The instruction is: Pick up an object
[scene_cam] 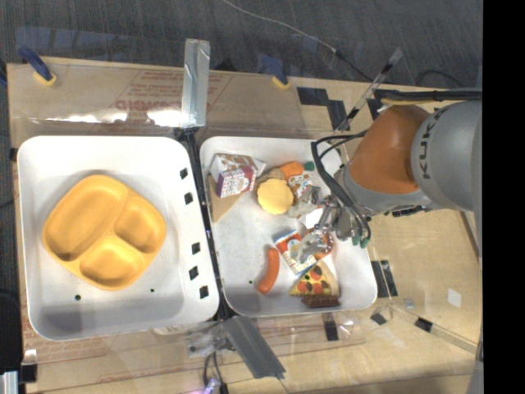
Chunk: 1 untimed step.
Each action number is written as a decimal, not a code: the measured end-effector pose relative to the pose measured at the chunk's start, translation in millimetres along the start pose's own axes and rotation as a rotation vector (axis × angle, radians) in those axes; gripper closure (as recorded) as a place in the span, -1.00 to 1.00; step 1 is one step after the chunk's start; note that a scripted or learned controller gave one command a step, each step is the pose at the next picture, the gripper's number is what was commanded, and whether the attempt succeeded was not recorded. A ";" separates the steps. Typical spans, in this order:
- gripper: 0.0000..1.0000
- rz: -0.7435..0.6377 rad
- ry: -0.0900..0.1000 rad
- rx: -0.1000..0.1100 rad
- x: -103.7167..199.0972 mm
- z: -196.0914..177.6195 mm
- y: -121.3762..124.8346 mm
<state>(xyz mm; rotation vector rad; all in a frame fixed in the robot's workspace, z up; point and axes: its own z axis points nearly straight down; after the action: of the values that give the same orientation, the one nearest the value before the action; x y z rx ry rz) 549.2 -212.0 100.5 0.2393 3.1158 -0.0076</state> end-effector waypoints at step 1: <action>-1.00 -0.095 0.002 0.000 -51.5 0.6 24.8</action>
<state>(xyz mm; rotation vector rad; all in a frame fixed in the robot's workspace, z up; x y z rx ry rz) 603.8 -195.3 100.7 0.0908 3.1259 -0.0083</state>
